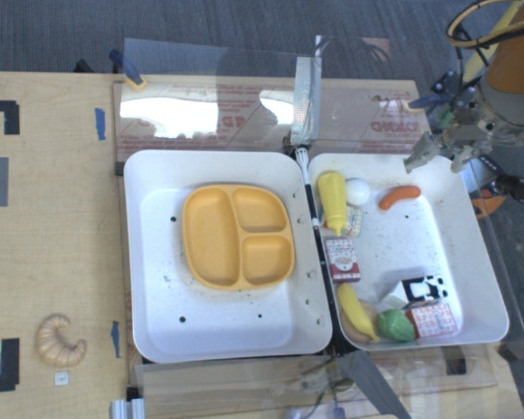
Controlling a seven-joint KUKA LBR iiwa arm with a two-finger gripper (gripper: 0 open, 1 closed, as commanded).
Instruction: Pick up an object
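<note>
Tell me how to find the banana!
Look at the right bin, then along its left wall down to the near corner. The banana lies there, yellow and curved, beside a green ball. The yellow bottle higher up is straight with a cap; the banana bends.

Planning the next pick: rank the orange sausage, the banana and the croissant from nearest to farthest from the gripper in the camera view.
From the gripper, above the right bin's far right corner:
1. Orange sausage, far end of the right bin, just below and left of it.
2. Banana, near left corner of the right bin.
3. Croissant, on the bench left of both bins.
</note>
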